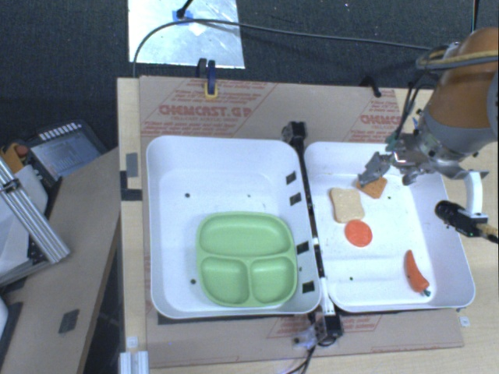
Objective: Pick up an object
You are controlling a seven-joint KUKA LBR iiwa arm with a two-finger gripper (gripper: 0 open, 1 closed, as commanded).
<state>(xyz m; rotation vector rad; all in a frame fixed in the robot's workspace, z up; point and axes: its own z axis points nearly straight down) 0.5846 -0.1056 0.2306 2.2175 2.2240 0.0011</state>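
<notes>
In the right bin lie a tan bread slice, a small orange wedge, a red disc and a carrot. My gripper hangs over the bin's far part, just above and right of the orange wedge. It is open. One finger reaches down to the wedge's upper edge, and the other finger stands apart to the right. Nothing is between them.
The left bin holds a green three-compartment tray. A black clip ridge divides the two bins. A black part of the arm hangs over the right bin's right rim. Boxes and a rail lie off the bench at left.
</notes>
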